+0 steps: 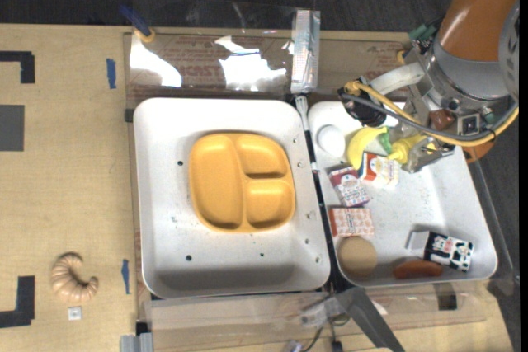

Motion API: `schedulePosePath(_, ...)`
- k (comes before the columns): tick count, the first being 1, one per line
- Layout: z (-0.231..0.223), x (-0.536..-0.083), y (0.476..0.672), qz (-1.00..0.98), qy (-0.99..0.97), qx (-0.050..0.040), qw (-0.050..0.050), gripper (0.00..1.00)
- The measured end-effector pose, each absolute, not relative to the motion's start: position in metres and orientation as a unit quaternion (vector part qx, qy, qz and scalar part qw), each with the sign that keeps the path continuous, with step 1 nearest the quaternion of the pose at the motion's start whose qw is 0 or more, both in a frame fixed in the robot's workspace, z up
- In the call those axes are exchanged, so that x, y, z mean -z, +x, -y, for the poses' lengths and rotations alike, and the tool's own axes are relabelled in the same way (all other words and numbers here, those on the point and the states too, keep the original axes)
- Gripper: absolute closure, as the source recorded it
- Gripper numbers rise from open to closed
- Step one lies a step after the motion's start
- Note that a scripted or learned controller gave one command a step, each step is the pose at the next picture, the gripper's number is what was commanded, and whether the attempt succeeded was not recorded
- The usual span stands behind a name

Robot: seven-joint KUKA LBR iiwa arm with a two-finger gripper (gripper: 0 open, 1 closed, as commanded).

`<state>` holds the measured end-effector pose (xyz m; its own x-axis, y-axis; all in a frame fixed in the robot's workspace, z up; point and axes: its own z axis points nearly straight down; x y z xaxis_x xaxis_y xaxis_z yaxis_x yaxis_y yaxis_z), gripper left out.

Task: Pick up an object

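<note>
Camera view from above: bench point(58, 177), tan surface, carries two white bins side by side.

1. Left bin point(157, 177): holds one yellow divided tray point(242, 180), lying flat near the bin's centre.
2. Right bin point(462, 210): holds the loose objects listed below.
3. My arm point(483, 21), grey with an orange band, reaches in from the right over the far end of the right bin.
4. My fingers point(412, 146) sit low over the far part of the right bin, just beside the yellow banana point(361, 146). Whether they are apart or closed, and whether anything sits between them, I cannot tell; cables and the wrist body cover them.
5. Red-and-white packet point(381, 169): touching the banana on its near side.
6. White round object point(330, 138): at the far left corner of the right bin.
7. Two patterned red-and-white cards point(352, 206): along the bin's left wall, one nearer than the other.
8. Tan ball point(358, 254): near left corner.
9. Black-and-white box point(445, 248): near right corner.
10. Reddish-brown sausage shape point(417, 268): just beside that box, against the near wall.
11. Croissant-shaped toy point(74, 276): on the bench, well apart from both bins, at the near left.
</note>
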<state>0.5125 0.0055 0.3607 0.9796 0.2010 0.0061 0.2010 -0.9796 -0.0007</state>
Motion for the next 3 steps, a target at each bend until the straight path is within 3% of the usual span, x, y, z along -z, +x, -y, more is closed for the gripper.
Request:
schedulePosePath(1,0.071,-0.346,0.500,0.098,-0.995,-0.0023,0.000,1.00)
schedulePosePath(2,0.109,-0.278,0.478,0.099,-0.995,-0.0042,0.001,1.00)
schedulePosePath(3,0.162,-0.151,0.476,0.099,-0.995,-0.0066,0.003,1.00)
